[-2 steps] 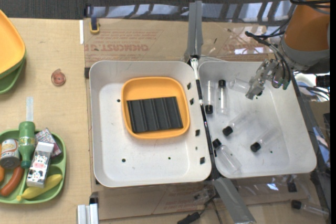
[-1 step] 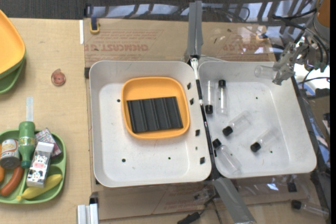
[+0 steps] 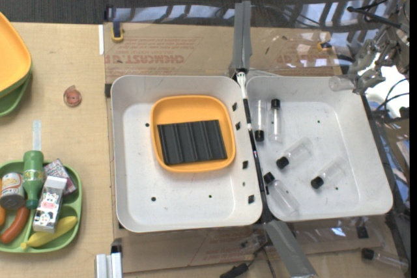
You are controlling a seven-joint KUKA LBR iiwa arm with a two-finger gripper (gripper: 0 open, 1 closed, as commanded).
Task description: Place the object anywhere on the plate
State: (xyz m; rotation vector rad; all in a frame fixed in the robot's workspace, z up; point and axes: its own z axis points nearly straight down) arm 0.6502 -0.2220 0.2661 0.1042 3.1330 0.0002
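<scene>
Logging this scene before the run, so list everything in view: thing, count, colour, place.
bins: two, white, side by side on the bench
plate: one, orange, in the left bin
ridged mat: one, dark grey, on the plate
vials: about six, clear with black caps, scattered in the right bin
green tray: one, at lower left, holding toy food, a green bottle and a small carton
stacked dishes: orange over green, left edge
small round piece: one, pinkish, on the tabletop left of the bins
cardboard: brown sheet behind the bins
tool: one, metallic, at the right bin's far right corner
</scene>
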